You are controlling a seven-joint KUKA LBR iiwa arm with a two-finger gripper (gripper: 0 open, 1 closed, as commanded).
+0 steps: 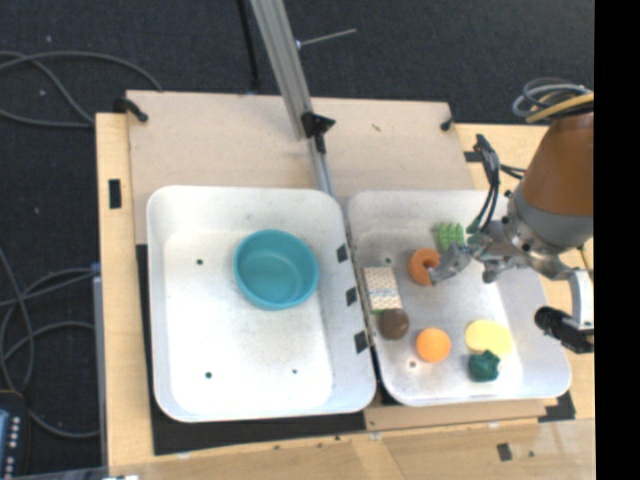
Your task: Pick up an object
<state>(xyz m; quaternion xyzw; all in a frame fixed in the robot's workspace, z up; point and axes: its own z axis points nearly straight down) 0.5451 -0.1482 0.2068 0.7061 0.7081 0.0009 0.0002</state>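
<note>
We see a tan bench [220, 138] on dark carpet [100, 28]; left bin [180, 368], right bin [530, 378]. Gripper [452, 264]: whether released or clenched, we cannot tell.

bowl [276, 268] — in left bin [170, 218]

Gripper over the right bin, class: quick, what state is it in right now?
Gripper: by the orange ring; open or closed cannot be told.
</note>
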